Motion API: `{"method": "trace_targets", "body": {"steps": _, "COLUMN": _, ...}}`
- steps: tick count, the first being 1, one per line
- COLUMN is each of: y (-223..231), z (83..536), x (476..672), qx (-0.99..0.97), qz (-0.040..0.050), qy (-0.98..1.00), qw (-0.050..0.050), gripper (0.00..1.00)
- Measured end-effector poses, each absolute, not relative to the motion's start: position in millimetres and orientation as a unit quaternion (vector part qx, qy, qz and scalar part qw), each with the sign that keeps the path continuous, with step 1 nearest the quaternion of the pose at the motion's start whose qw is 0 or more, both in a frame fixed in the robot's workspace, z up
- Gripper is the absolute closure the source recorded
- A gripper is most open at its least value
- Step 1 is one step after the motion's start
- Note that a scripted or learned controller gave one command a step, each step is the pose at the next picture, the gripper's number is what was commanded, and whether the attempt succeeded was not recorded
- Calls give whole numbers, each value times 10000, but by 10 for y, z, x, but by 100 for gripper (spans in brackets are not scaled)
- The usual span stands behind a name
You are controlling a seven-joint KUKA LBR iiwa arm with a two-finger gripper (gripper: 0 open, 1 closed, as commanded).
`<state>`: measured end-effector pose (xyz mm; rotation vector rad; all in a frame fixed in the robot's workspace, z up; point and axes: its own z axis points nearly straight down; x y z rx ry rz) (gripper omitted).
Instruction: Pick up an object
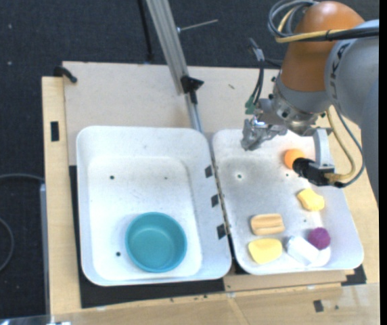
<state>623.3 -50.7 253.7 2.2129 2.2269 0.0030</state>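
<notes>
The jaws [253, 138] hang over the upper left corner of the right bin [247, 181], right of centre in the frame. They carry nothing, and I cannot tell whether they are parted or closed; the tips are too small and dark to read. They sit above bare bin floor, well apart from any object, so I judge the arm [315, 46] is either between tries or lining up a descent, not mid-grasp. Its grey body and orange band fill the upper right of the frame, reaching in over the bin's far edge.

Nearest to the jaws, to their right, is an orange ball [292, 158], partly covered by a dark fitting and cable hanging from the arm. Lower, along the right side, lies a small yellow block [310, 200]. Toward the bottom of the bin the rest crowd together: a tan block [266, 223], a yellow lump [264, 250] just below it, a white piece [303, 250] beside that, and a purple ball [319, 237] touching or nearly touching the white piece. That cluster looks harder to grasp cleanly than the lone yellow block.

The left bin [105, 154] holds one thing, a teal bowl [155, 242], upright in its lower half. Both bins rest side by side on the table [112, 93]. A metal rail [170, 39] slants down from the top of the frame to the gap between the bins.
</notes>
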Motion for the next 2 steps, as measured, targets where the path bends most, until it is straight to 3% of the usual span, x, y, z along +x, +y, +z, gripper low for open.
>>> {"method": "trace_targets", "body": {"steps": 2, "y": 554, "z": 2423, "x": 6537, "qx": 7043, "qz": 12, "qy": 7099, "qw": 2, "gripper": 100}}
